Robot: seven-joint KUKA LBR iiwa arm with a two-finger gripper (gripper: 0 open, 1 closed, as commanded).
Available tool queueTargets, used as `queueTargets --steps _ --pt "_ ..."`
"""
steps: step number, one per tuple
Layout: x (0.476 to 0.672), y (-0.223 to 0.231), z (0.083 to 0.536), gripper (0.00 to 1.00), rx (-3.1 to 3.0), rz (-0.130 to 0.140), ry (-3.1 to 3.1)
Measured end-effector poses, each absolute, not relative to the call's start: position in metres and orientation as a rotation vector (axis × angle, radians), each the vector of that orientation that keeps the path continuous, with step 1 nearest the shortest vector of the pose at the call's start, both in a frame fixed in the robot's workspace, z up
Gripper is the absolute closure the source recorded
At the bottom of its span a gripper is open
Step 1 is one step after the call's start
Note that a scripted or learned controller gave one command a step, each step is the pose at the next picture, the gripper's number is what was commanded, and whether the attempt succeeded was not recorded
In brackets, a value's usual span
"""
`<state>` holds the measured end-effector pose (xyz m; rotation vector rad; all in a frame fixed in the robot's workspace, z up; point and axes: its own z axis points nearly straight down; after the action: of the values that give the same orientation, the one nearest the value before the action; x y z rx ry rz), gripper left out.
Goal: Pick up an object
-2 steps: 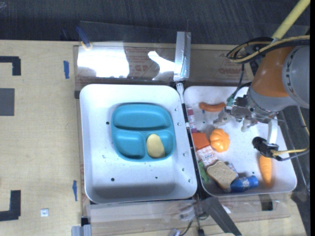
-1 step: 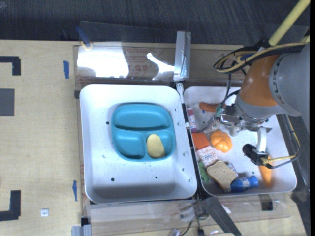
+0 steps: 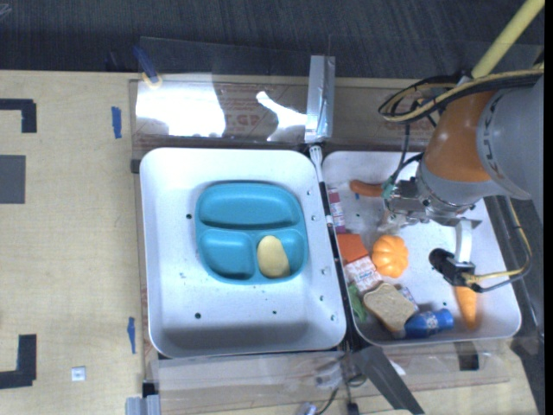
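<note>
The arm point(image 3: 484, 150) is covering the gripper and part of the right bin's point(image 3: 505, 318) far right corner. The picture's right edge is cutting the arm off. Labels on the packets point(image 3: 356, 262) by that bin's left wall are staying too small to read.

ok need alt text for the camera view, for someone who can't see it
A grey robot arm reaches from the right over the right bin, which holds an orange pumpkin toy, a bread slice and other small items. The left bin holds a blue divided tray with a yellow egg-shaped object.
</note>
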<state>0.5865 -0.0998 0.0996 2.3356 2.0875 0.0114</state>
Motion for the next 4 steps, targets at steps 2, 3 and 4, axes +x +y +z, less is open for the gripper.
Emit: queueTargets --steps 2,3,4 --pt "0.588 -0.043 0.188 1.00 2.012 0.008 2.407" --pt "0.586 -0.044 0.185 0.00 2.017 0.001 2.407" --pt "0.534 -0.060 0.185 0.00 2.160 -0.001 2.284"
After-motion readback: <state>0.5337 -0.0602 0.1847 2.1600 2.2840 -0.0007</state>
